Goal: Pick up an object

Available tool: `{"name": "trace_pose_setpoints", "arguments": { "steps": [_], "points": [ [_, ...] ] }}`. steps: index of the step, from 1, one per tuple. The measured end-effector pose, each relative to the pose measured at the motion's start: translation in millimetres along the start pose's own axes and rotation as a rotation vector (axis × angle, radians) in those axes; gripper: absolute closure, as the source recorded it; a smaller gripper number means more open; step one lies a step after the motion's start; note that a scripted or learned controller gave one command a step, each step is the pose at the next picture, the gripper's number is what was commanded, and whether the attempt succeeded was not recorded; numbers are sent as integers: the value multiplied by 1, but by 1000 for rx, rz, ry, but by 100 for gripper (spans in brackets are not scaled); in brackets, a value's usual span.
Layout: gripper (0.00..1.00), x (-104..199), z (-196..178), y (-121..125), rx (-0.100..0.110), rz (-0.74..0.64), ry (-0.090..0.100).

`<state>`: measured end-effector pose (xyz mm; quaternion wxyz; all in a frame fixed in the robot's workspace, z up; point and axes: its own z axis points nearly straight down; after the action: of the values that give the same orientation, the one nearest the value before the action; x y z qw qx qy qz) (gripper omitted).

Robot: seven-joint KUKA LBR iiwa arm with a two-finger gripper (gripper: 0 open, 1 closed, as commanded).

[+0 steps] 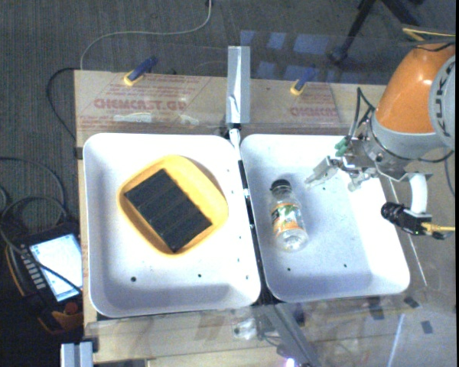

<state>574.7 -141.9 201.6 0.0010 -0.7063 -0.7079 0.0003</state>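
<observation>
The end effector [338, 168] hangs over the upper right of the right bin [382, 277], fingers spread and grasping nothing. The small clear bottle [287, 214] — dark cap, orange-green label — lies on its side in that bin's left half, down and to the left of the fingers, well apart. Its long axis runs almost straight up the view, cap toward the far rim — so the fingers should close across its width.
</observation>
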Motion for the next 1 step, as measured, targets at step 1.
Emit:
{"name": "trace_pose_setpoints", "arguments": {
  "steps": [1],
  "points": [
    [0,26,90,2,-2,5,0]
  ]
}}
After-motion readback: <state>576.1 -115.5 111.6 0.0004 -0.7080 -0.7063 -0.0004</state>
